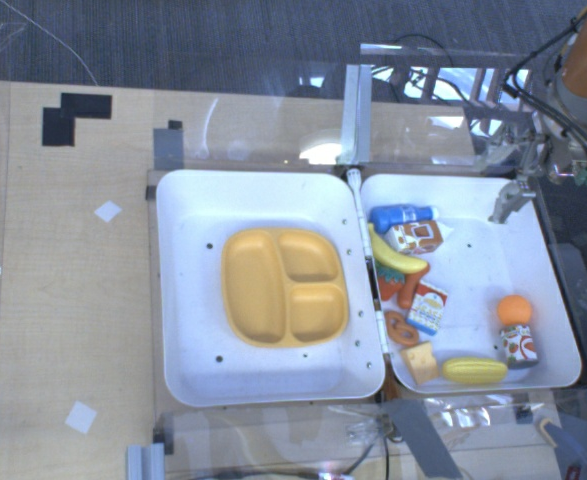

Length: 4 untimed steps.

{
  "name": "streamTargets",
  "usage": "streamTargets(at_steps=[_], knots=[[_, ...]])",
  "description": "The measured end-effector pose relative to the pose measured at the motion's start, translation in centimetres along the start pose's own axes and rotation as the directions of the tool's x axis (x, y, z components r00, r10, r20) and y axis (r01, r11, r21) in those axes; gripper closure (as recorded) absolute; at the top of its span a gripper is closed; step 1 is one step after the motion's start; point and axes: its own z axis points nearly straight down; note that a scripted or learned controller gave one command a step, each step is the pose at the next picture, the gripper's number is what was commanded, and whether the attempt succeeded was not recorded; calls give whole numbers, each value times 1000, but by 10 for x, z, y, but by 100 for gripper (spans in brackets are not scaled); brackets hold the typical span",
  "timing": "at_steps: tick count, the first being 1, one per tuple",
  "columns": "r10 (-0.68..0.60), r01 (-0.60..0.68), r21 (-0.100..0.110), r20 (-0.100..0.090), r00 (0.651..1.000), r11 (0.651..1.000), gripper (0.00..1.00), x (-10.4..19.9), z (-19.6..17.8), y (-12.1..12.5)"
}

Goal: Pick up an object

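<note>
A pale wooden bench top [63,298] fills the left side, with black block shapes [76,116] near its far edge and a few small pale squares scattered on it. Beyond the bench lies dark grey carpet [223,18], crossed by a thin cable at the far left.

The left bin [188,368] is shallow and white, and holds a yellow divided tray [284,286] lying flat near its middle, with three compartments facing up.

A metal upright [357,118] stands at the far edge between the bins. The right bin [473,258] touches the left along a central seam. Against that seam sits a cluster: a blue bottle [401,215] at the far end, a brown-and-white packet [416,237] just beside it, a banana [395,257] curving below, a small carton [426,311] with red and blue print, a pretzel-like piece [401,330] and a tan block [420,362]. Along the near wall lies a second yellow fruit [474,370]. At the right, an orange ball [514,310] sits touching a red-and-white object [519,344] just nearer the camera.

The arm [585,68] enters at the upper right, its orange band at the frame edge, cables looping around the wrist. The gripper [510,200] hangs over the far right corner of the right bin, well apart from every object. Its fingers hold nothing; how wide they stand I cannot tell.
</note>
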Motion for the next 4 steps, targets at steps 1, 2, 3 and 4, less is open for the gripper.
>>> streamTargets(at_steps=[1,2,3,4], knots=[[-34,34,1,2,999,999,0,24,153,-28],[158,-158,0,-3,988,988,0,58,104,-24],[180,-180,2,3,984,984,0,130,160,-38],[440,-440,2,-1,898,898,0,162,118,-38]])
